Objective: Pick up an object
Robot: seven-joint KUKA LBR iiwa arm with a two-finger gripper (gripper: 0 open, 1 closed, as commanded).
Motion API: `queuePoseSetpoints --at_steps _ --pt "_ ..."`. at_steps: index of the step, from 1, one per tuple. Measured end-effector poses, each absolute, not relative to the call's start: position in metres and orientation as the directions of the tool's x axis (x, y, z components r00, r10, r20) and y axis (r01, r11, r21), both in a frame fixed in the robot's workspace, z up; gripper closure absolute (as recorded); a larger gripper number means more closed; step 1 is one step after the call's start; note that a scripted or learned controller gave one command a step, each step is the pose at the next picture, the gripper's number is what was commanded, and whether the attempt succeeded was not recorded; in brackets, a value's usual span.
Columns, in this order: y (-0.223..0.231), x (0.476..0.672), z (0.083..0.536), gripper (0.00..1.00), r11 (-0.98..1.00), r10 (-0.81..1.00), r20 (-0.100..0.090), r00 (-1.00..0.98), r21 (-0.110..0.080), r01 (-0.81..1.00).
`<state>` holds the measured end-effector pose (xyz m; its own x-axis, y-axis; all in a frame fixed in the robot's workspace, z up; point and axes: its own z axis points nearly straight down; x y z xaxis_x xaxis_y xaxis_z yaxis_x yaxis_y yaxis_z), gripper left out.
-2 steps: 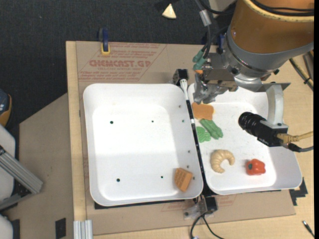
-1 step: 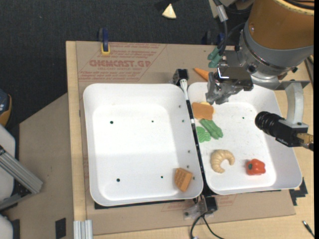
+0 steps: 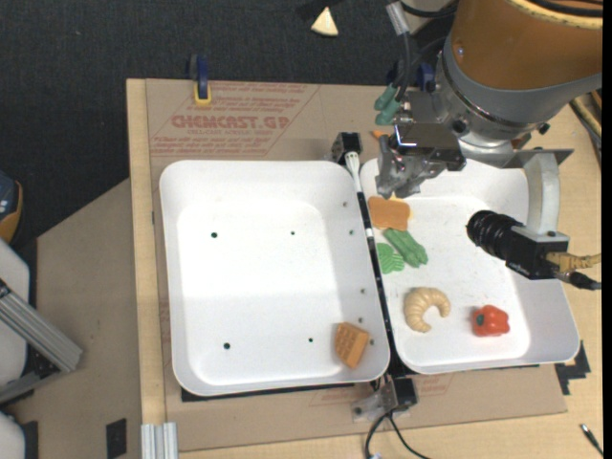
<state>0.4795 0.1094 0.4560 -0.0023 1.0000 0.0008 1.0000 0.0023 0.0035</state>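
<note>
My gripper (image 3: 393,187) hangs over the back left part of the right bin (image 3: 545,347), directly above an orange flat piece (image 3: 390,214) and touching or nearly touching its top edge. Just in front of that piece lies a green leafy item (image 3: 402,251). Nearer the front of the same bin sit a tan croissant (image 3: 426,308) and a red pepper (image 3: 491,321). The left bin (image 3: 249,256) holds a brown waffle-like wedge (image 3: 351,343) in its front right corner.
A black cylindrical camera mount (image 3: 509,240) reaches over the right bin from the right. The bins rest on a brown board (image 3: 239,108) with a blue and yellow clamp (image 3: 200,76) at the back. Black clips (image 3: 345,147) sit between the bins.
</note>
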Motion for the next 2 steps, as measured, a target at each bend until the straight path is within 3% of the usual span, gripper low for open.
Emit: queuePoseSetpoints --at_steps 1,2 --pt "0.104 0.480 0.540 1.00 0.001 1.000 0.003 -0.001 0.012 1.000" --pt "0.182 0.478 0.435 1.00 0.009 1.000 -0.003 -0.009 -0.013 1.000"
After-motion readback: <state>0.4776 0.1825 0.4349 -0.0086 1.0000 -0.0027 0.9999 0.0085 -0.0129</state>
